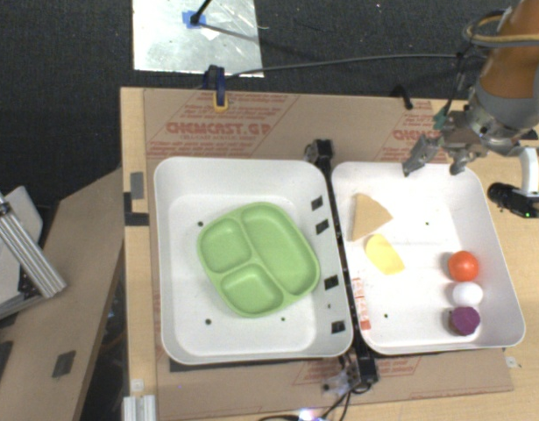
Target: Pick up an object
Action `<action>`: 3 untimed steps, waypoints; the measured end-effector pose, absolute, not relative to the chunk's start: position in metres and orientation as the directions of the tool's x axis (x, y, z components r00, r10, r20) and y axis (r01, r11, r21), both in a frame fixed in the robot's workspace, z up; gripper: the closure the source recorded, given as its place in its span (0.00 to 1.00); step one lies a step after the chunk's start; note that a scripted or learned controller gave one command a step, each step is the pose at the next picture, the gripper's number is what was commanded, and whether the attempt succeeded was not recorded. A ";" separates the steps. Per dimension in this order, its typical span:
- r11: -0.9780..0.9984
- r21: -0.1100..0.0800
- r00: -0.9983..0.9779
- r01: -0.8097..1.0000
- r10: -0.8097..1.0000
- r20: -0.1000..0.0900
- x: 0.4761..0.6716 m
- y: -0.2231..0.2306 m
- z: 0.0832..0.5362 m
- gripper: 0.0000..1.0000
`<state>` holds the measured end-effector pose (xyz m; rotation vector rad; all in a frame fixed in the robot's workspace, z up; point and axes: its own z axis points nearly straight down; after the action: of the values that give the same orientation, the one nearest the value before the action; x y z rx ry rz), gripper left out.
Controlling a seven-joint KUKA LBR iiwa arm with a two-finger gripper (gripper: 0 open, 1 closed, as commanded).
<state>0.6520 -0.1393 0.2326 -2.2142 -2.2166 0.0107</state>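
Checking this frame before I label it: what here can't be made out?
- Gripper, camera view: nothing shows between the jaws, which stand apart; its height above the right bin cannot be judged from this slant.
- Arm: cut off by the right and top edges.
- Tan wedge and yellow piece: too small to identify; touching or apart is unclear.
- Purple ball: its underside is hidden.

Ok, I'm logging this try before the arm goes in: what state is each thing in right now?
gripper: fingers open, holding nothing, over the right bin's far edge.
green plate: flat in the left bin.
tan wedge: lying in the right bin.
yellow block: just nearer than the wedge.
orange ball, white ball, purple ball: in a row, untouched.
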 end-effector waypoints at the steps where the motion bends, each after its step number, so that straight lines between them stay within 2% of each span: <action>1: 0.003 0.002 -0.003 1.000 1.000 -0.001 0.654 -0.139 0.241 0.00; 3: 0.006 -0.003 -0.006 1.000 1.000 0.001 0.653 -0.124 0.122 0.00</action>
<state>0.6528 -0.1240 0.1218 -2.2128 -2.2269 0.0022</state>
